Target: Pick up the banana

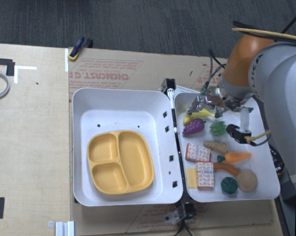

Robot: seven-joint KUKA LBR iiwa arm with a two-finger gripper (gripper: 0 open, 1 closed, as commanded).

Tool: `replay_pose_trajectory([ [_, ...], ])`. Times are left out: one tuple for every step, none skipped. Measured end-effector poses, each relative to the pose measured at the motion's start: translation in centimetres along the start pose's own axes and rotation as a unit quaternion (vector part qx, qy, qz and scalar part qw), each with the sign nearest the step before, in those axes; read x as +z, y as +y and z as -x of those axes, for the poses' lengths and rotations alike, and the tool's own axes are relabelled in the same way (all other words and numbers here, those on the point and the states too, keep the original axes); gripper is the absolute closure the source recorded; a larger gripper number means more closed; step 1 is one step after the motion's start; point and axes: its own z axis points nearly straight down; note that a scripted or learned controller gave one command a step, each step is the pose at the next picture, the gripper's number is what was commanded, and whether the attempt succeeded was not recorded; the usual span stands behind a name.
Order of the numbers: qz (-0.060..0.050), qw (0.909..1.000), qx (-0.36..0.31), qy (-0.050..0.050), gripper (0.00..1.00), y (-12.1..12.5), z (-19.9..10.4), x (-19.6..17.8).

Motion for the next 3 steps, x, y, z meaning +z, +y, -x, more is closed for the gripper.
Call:
replay_pose_trajectory([
  [0.0,1.0,-0.001,-0.001,1.0,0.1,0.1,-1.1],
  [0.0,1.0,-0.001,-0.001,0.0,0.1,0.1,-1.1],
  [-0.009,0.9982,0.059,0.001,0.0,-13.5,-4.7,-9.4],
])
